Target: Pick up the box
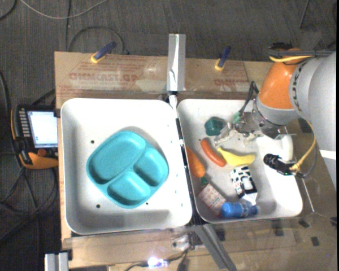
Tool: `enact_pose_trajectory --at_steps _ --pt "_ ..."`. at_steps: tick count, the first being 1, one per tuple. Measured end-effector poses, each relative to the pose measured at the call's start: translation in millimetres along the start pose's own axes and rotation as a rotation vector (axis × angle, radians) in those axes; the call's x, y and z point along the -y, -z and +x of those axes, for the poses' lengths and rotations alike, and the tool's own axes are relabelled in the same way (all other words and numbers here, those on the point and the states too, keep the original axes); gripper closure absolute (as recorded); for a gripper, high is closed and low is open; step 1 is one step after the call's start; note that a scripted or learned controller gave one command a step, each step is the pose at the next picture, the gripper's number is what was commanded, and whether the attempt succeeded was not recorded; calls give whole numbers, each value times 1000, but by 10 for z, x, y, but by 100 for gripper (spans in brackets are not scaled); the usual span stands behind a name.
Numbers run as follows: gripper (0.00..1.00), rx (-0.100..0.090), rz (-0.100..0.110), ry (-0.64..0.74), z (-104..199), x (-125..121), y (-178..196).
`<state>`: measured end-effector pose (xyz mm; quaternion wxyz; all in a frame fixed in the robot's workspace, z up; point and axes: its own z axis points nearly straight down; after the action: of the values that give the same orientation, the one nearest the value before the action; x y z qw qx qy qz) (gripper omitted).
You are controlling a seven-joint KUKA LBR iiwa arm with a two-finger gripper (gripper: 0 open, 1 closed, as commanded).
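the arm (305, 89) reaches in from the right over the far part of the right bin (294, 208), its orange band above the wrist. the gripper (237, 130) hangs low in that bin, just right of a dark green toy (213, 125) and just above a banana (236, 157); whether it is wide or narrow cannot be told from here, and nothing shows between its tips. the box (244, 180), black and white, lies near the middle of the right bin, toward the near side, apart from the gripper and just below the banana. around it lie a red-orange sausage (212, 152), a carrot (195, 164), a small packet (211, 196) and a blue bottle (237, 209). the left bin (73, 208) holds a teal divided plate (127, 168).
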<state>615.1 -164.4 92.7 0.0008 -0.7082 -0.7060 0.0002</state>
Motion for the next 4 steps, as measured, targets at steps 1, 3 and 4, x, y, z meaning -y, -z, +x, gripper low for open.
enact_pose_trajectory --at_steps 1,3,4 --pt "0 3 74 -104 54 -383 -62" --pt "100 8 -9 -176 -347 -569 75" --pt "100 1 1 -246 -506 318 818"
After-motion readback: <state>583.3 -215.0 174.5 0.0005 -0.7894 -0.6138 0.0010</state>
